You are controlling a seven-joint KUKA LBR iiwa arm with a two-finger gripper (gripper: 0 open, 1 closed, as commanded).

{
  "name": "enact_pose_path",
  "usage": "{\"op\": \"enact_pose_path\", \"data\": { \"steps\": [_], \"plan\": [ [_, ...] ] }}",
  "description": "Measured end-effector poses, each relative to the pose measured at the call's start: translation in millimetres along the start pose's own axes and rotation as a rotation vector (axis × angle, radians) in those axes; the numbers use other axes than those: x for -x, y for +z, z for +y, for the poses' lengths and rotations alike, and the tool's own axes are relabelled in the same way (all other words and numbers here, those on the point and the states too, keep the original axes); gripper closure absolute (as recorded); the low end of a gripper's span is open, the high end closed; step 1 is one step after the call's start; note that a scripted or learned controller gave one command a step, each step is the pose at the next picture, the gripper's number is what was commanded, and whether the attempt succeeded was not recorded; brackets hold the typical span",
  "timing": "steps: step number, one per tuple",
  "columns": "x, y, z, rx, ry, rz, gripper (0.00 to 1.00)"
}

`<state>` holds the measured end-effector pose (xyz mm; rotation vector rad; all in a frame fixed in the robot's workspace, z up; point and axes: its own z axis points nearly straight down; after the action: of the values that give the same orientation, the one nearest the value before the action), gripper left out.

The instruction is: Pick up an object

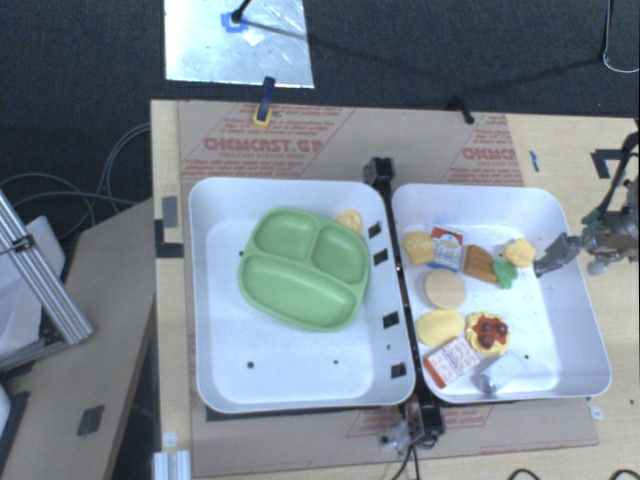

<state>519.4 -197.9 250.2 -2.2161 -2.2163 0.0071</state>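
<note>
The right bin [570, 308] holds several toy food pieces. Among them are a yellow chunk [519, 252], a brown piece [480, 264] with a green bit [505, 274], a red-and-white packet [447, 247], a beige disc [445, 290], a yellow lump [440, 325], a red-and-yellow piece [488, 332] and a white carton [452, 360]. My gripper [553, 256] reaches in from the right over that bin's right side. It sits just right of the yellow chunk, and nothing is visibly held in it.
The left bin [220, 368] carries a green divided plate [304, 268] with a small yellow item [350, 221] behind it. A black divider [395, 288] separates the bins. A grey object [497, 373] lies at the right bin's front. A shiny sheet [238, 28] lies beyond the bench.
</note>
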Motion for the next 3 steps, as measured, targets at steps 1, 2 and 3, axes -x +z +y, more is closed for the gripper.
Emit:
{"op": "enact_pose_path", "data": {
  "steps": [1, 2, 3],
  "plan": [
    [-0.4, -5.3, 2.3, 0.010, -0.003, -0.003, 0.00],
    [-6.6, 53.6, -2.9, 0.006, -0.002, -0.001, 0.00],
    [-12.4, 113.3, -8.7, 0.004, -0.002, 0.000, 0.00]
  ]
}}
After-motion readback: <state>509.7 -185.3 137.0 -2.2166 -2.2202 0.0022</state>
